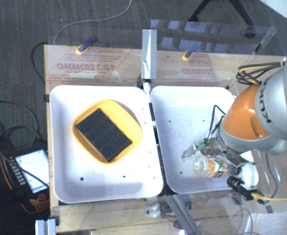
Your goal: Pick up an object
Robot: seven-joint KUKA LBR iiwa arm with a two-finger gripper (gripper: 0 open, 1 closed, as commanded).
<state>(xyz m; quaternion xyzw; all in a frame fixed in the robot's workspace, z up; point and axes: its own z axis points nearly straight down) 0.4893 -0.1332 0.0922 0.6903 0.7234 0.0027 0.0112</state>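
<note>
A clear plastic bottle (208, 167) with an orange label lies on its side near the front right of the right bin (182, 111). My gripper (204, 149) is down in that bin, right above the bottle and partly hidden under the grey and orange wrist. In the left bin (65, 180) sits a yellow dish (131, 121) with a black ribbed square pad (104, 134) lying in it.
A raised divider (153, 131) separates the two bins. Cables and a white connector (248, 177) hang by the front right corner of the right bin. A clear panel (148, 53) stands behind the bins on the wooden bench. A tablet (33, 168) lies on the floor at left.
</note>
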